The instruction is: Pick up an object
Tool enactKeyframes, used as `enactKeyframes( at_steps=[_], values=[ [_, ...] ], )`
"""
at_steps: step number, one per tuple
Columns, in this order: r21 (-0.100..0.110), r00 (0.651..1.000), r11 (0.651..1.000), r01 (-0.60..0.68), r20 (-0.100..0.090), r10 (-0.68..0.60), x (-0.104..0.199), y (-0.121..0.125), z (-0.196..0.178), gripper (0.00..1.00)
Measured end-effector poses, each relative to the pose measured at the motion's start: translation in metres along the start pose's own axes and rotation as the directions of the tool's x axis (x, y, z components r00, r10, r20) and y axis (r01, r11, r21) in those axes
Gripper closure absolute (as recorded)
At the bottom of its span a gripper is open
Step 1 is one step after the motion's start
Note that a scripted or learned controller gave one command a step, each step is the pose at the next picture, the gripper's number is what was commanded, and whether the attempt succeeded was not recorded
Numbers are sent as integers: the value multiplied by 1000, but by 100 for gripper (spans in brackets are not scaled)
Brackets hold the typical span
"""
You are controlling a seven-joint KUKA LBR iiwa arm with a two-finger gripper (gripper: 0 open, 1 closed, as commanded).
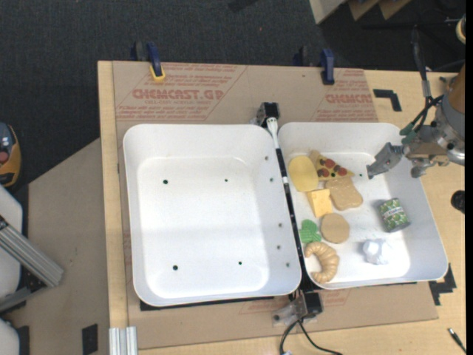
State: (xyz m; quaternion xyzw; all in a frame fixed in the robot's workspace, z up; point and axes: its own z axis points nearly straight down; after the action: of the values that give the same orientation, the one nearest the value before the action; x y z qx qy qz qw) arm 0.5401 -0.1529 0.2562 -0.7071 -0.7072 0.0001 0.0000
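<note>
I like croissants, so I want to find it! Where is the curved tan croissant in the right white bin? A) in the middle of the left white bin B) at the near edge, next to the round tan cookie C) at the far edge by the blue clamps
B: the curved tan croissant lies near the right white bin's near edge, just below the round tan cookie.

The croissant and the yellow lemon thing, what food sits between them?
In the camera view, between the croissant and the lemon lie a yellow cheese slice, a green piece and a round cookie.
</note>
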Motion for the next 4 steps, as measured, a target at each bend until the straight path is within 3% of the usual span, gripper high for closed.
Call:
enactKeyframes(
  at_steps=[1, 2, 3, 4],
  values=[
    [8, 1000, 1000, 3, -4, -3, 28, 29, 137, 0],
    [-2, 1000, 1000, 2, 2, -2, 56, 81, 169, 0],
    [11, 1000, 1000, 1, -1, -1, 46, 127, 167, 0],
    [-2, 1000, 1000, -1, -1, 1, 61, 101, 169, 0]
  ],
)
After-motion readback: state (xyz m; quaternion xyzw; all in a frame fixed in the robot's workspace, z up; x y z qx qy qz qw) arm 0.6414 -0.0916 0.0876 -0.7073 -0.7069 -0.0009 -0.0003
